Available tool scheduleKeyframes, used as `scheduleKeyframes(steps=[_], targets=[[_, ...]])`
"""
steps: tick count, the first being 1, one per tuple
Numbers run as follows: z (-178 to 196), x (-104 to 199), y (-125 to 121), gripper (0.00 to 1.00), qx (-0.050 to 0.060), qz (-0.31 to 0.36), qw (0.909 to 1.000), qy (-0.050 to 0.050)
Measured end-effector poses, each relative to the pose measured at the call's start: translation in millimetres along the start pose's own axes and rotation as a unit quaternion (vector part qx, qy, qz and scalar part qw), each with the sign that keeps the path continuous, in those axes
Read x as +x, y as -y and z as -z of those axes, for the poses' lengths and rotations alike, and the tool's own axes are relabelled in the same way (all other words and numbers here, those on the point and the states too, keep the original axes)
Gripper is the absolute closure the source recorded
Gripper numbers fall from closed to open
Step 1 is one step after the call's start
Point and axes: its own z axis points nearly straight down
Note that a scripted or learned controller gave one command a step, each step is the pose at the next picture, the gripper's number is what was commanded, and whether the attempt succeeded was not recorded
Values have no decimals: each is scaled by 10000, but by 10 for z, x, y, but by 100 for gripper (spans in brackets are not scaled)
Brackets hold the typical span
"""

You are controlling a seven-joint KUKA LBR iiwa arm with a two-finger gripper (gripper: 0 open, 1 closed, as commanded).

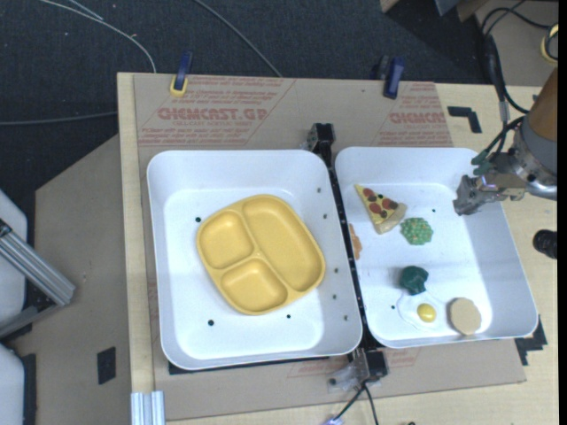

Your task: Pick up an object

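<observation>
Gripper (469, 197) is hanging over the right bin's (518, 268) far edge; whether it is grasping anything, cannot tell. Pizza slice (381, 207), broccoli floret (416, 231), dark green piece (413, 279), fried egg (423, 312) and cookie (464, 315) are lying close together, risking a grab that nudges neighbours or slips off the flat egg.

A cardboard sheet (266, 113) with faded red lettering covers the desk, held at its far edge by a blue-and-yellow clamp (182, 72) toward the left corner and a blue clamp (392, 76) toward the right. Thin grey cables (133, 38) trail over the dark carpet (62, 78) beyond the far edge. A metal rail (31, 259) slants beside the desk's left edge. A small black clip (322, 135) sits near the far edge.
</observation>
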Motion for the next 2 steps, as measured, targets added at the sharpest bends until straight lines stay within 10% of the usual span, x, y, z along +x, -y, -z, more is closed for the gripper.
scheduleKeyframes(steps=[2], targets=[[97, 1086, -163, 100, 2, -2, 10000, -4]])
